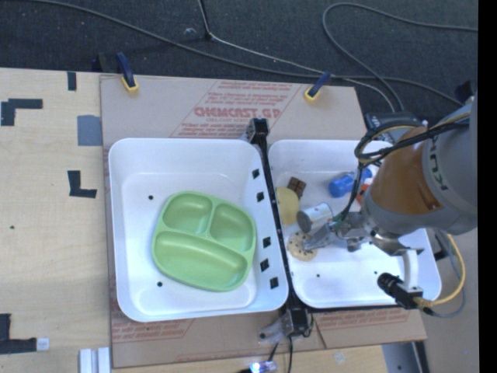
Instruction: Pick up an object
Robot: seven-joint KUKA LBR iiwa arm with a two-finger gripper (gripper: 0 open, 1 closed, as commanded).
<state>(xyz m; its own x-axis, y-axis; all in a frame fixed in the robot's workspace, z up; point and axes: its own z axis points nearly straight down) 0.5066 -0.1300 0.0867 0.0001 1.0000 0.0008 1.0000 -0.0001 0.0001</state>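
— What lies in the right bin [322, 295], then?

— Five small things, gathered toward its left wall. One grey cylinder [313, 216] lies on its side just beside the gripper [330, 231], near the bin's middle. One pale yellow round piece [287, 204] sits against the left wall, and one small brown block [296, 185] is just above it, toward the far edge. One blue object [342, 185] lies further right, near the far edge. One tan disc [300, 246] rests flat below the cylinder.

— Is the gripper holding the cylinder?

— I cannot tell. It is low in the bin, right at the cylinder, but the wrist hides how its jaws stand, and nothing shows clearly between them.

— And the arm?

— One grey arm [435, 177] with an orange band [400, 181] reaches in over the bin's right edge.

— The left bin [128, 158]?

— One green divided plate [205, 240], three compartments, lying flat in its middle, tilted a little toward the near-right corner.

— Under both?

— One cardboard sheet [233, 103], held at its far edge by two clamps [126, 74].
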